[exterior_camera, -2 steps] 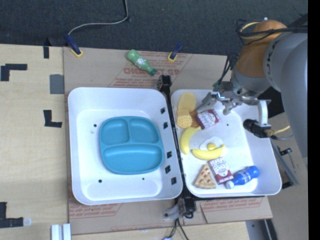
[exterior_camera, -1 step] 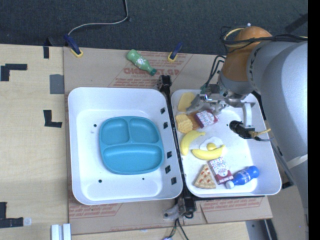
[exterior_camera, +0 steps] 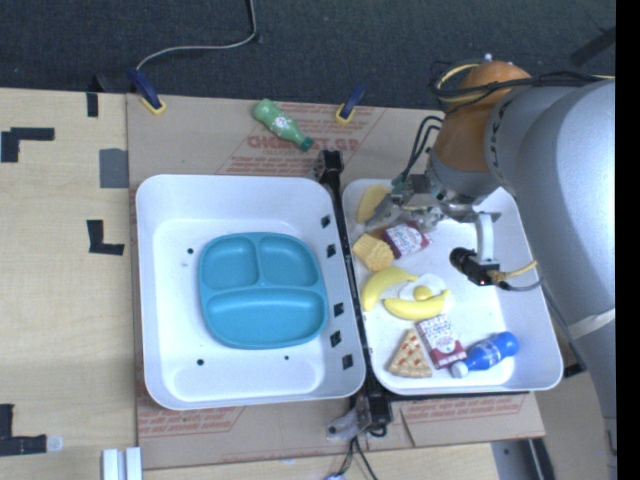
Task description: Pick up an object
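Near edge of the worktop [exterior_camera: 60, 298] first: right bin [exterior_camera: 535, 363] crowded along its near side — blue bottle [exterior_camera: 487, 353] toward the near right corner, red packet [exterior_camera: 440, 340] just beside it, pizza slice [exterior_camera: 408, 355] at the near left. Further in, banana [exterior_camera: 415, 306] lying across the middle, touching a yellow round piece [exterior_camera: 380, 286] on its left, a small white bit on top of the banana. Beyond that, a yellow block [exterior_camera: 373, 252] against the bin's left wall, a red-and-white packet [exterior_camera: 405, 239] just beside it, and a pale wedge [exterior_camera: 371, 204] at the far left corner. Left bin [exterior_camera: 160, 268] holding a blue divided plate [exterior_camera: 263, 289], lying flat near the middle. Outside both bins, past the far edge, a green bottle [exterior_camera: 281, 125] on the cardboard.

Hand [exterior_camera: 415, 208] low over the far part of the right bin, directly above the red-and-white packet. Open or closed — cannot tell; too dark and cluttered there. Nothing visibly between them, so no grasp claimed.

Step in hand, by judgement: approach or closing on a target, most likely that packet. Next move calls for a firm closure on one item alone, clear of the block and wedge, then a straight lift to prove the hold. Risk: thin, flat packet slipping out.
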Tool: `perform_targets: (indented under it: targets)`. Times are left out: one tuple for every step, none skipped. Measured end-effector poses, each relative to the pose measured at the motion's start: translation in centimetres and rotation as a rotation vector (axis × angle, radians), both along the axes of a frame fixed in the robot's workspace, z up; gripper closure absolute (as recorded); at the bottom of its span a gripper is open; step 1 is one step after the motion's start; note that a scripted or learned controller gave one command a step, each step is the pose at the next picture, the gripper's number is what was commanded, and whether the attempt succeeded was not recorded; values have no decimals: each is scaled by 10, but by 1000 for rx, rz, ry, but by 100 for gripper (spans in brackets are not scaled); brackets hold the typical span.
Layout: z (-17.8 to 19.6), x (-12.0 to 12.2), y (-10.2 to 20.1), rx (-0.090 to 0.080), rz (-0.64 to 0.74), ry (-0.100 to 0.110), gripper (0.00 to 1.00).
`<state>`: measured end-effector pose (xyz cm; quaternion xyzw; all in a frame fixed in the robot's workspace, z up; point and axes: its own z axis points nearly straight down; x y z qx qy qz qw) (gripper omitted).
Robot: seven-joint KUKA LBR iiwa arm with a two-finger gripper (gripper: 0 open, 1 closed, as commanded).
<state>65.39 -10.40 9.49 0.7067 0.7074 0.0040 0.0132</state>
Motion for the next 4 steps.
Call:
perform_targets:
  targets:
    - [-2, 19, 2, 4, 0, 10, 0]
    - [-2, 16, 0, 7, 2, 4, 0]
    - [9, 17, -1, 4, 3, 3, 100]
    - [8, 16, -2, 3, 3, 4, 0]
